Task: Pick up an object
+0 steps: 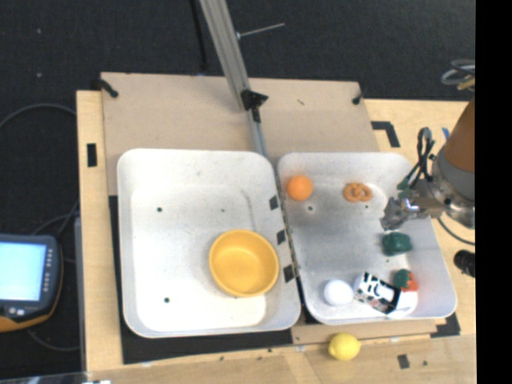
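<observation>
I see my arm's orange band above a grey wrist, dark cables looping beside it, and a metallic silver end effector below

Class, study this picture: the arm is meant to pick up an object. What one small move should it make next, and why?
Probably a short, straight descent. The claw sits over the right bin, just above the dark green object, which lies apart from the white ball and the orange ball. Nothing is seen between its fingers, so lowering onto that nearest piece looks sensible.
</observation>
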### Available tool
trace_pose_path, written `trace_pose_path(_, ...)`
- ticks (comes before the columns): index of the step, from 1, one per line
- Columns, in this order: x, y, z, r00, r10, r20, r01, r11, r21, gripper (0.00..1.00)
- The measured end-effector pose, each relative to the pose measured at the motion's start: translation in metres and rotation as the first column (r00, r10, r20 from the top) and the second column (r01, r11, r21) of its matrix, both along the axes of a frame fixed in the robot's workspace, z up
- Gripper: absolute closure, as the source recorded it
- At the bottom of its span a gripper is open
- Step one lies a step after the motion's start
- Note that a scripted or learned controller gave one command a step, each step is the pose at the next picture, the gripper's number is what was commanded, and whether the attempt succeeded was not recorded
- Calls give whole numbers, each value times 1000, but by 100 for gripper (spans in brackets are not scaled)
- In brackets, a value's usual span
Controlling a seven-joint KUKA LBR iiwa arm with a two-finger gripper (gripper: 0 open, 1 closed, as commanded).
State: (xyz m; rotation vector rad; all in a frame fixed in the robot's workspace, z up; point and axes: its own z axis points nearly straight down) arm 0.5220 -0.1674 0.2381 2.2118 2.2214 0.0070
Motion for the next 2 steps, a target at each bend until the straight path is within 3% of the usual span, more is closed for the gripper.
trace_pose_path(1, 2, -1, 54, 1000, 0, 0, 0, 1000, -1, 100)
trace_pose_path(2, 8, 59, 54, 1000, 3, -5, -3, 1000, 2, 100)
